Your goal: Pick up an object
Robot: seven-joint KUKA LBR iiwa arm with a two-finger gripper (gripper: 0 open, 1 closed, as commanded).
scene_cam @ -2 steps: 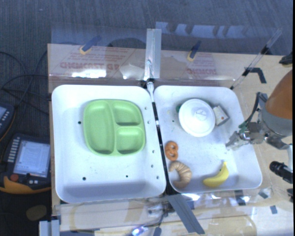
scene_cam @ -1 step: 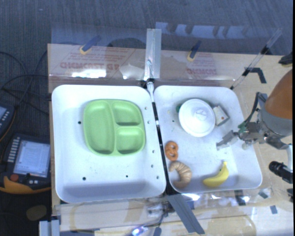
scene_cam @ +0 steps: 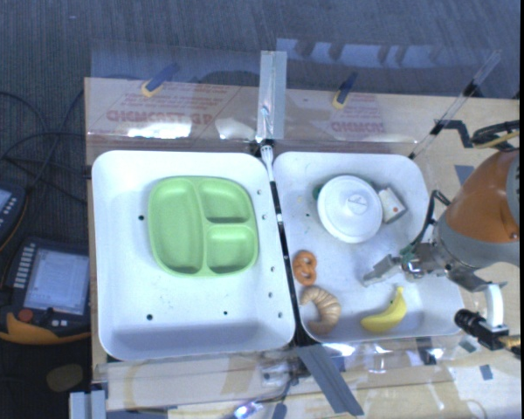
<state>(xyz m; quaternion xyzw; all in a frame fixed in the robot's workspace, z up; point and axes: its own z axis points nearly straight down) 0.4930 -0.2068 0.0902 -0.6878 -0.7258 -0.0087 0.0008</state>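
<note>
Hovering low over the right bin, the gripper is reaching leftward, whether its fingers are apart or together is unclear | banana is lying just near of it | pretzel and croissant are sitting further left | white bowl is standing beyond | green divided plate is occupying the left bin.

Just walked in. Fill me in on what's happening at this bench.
A grey arm with an orange band reaches into the right bin from the right. Its gripper sits low over the bin floor, just above the banana and below the white round bowl, with nothing visibly between its fingers. A pretzel and a croissant lie near the bin's left wall. The left bin holds a green divided plate.
</note>
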